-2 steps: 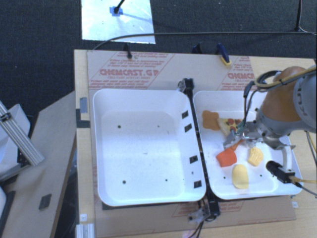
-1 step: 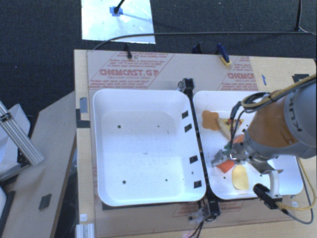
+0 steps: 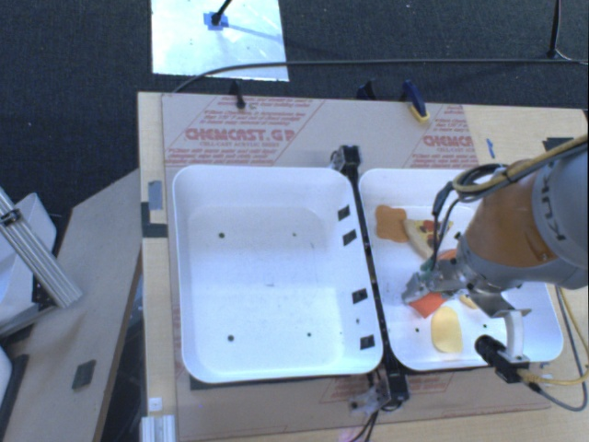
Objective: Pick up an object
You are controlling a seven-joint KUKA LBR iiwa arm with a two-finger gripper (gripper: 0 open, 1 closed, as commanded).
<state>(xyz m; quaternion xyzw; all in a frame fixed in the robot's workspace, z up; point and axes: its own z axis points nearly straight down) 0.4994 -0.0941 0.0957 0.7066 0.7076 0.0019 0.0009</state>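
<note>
Claw point(image 3: 425, 285), grip unclear, sits over one red piece point(image 3: 426, 305) beside one yellow piece point(image 3: 447, 331).

We read red printed lettering on the brown protective sheet point(image 3: 276, 127) that covers the desk behind the two bins. On its left part, the word "CHEMCAST" stands in large capitals, followed by "GP", with a smaller line of red print beneath that we cannot resolve. The same red branding repeats on the right part of the sheet, behind the right bin, where it is partly cut off and not fully legible.
</note>
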